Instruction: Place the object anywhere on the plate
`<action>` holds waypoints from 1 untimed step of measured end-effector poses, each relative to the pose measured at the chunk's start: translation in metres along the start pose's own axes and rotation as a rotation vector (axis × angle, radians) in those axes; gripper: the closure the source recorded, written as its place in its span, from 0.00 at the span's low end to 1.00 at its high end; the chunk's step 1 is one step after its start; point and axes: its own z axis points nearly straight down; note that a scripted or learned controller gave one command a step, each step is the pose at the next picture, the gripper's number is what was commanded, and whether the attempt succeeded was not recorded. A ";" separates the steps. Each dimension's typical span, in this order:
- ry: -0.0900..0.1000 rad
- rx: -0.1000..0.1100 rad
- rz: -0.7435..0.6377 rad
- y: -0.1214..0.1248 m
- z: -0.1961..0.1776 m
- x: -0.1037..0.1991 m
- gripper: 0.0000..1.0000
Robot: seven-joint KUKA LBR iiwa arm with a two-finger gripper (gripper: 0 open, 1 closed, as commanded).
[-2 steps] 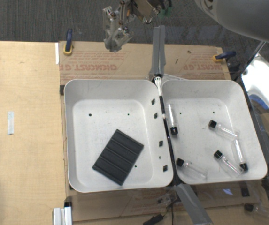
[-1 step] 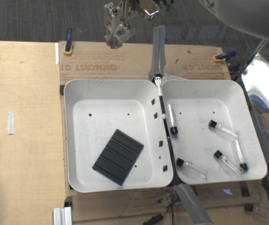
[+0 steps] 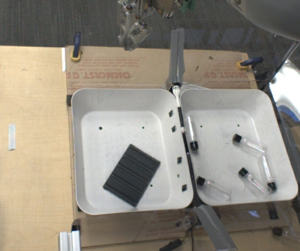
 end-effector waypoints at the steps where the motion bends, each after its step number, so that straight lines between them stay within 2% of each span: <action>1: -0.005 -0.001 0.006 -0.002 -0.009 -0.001 1.00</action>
